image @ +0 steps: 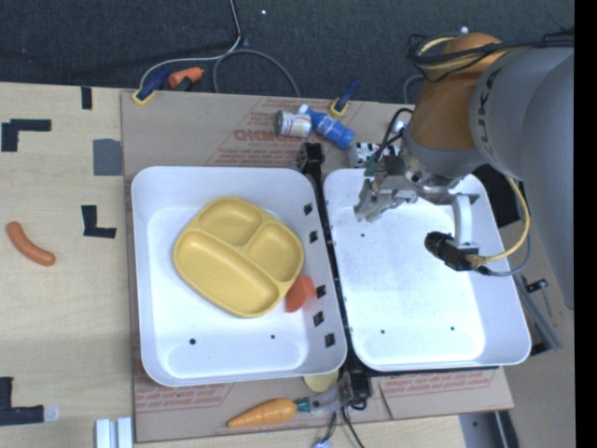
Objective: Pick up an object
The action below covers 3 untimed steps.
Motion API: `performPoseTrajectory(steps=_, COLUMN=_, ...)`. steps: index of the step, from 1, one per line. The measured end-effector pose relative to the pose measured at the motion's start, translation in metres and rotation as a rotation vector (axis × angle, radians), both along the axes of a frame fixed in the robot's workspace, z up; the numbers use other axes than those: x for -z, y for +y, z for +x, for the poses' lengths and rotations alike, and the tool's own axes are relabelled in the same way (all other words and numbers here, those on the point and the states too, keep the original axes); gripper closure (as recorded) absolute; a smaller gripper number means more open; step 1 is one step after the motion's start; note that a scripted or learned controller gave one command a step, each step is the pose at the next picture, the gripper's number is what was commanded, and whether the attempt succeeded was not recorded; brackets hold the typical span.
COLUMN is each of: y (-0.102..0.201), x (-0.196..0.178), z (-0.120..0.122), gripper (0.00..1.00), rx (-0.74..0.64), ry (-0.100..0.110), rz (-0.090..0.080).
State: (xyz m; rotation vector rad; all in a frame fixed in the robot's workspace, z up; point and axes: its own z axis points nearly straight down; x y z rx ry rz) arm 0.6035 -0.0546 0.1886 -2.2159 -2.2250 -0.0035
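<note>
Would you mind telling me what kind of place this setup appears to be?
Most likely a robotics lab bench for grasping trials: a robot arm with its claw reaches over two white bins, toy food like a carrot lies about, and clamps hold the cardboard base.

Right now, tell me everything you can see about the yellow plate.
The yellow plate is a divided tray with three shallow compartments, two smaller ones and one long one. It looks like smooth matte plastic, rounded at the corners. It lies flat, face up and turned at a slant, in the left bin. Its compartments hold nothing. A small orange piece sits against its lower right edge.
</note>
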Motion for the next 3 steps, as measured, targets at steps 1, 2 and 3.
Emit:
performPoseTrajectory(steps=1, y=0.091, x=0.005, z=-0.014, gripper=1.0, rx=-0.002, ry=0.003, rz=-0.001)
performPoseTrajectory(steps=2, y=0.155, x=-0.008, z=0.0, gripper=1.0, rx=-0.003, ry=0.0, rz=-0.001)
performPoseTrajectory(steps=3, y=0.089, x=0.005, z=-0.007, gripper=1.0, rx=0.009, ry=0.004, rz=-0.005)
